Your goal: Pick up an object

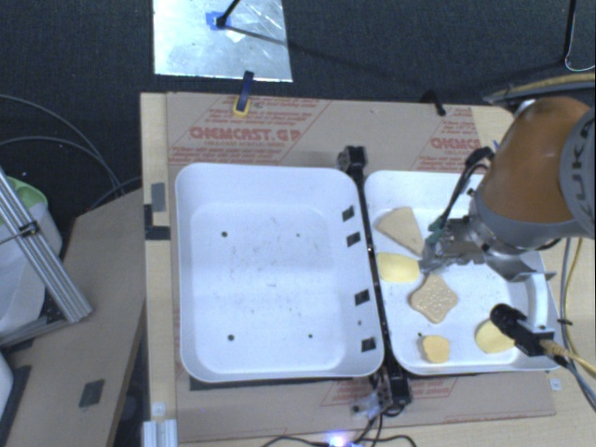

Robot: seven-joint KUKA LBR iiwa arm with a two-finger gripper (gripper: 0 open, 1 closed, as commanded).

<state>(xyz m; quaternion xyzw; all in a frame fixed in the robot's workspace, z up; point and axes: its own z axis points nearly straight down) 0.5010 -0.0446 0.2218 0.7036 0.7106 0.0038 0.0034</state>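
The right bin (pixel 400 182) holds several pale yellow and tan food-like pieces. A tan wedge (pixel 401 228) lies near the top, a yellow oval (pixel 399 268) below it, a speckled tan square (pixel 434 299) in the middle, a small yellow round (pixel 435 348) near the front, and another yellow piece (pixel 491 336) at the front right. My gripper (pixel 438 252) hangs low over the right bin, between the wedge, the oval and the square. Nothing shows between its tips.
The left bin (pixel 270 273) lies beside the right one, with a black hinge strip (pixel 365 259) between them. Both rest on a cardboard sheet (pixel 279 128). A metal frame (pixel 42 259) stands at the far left.
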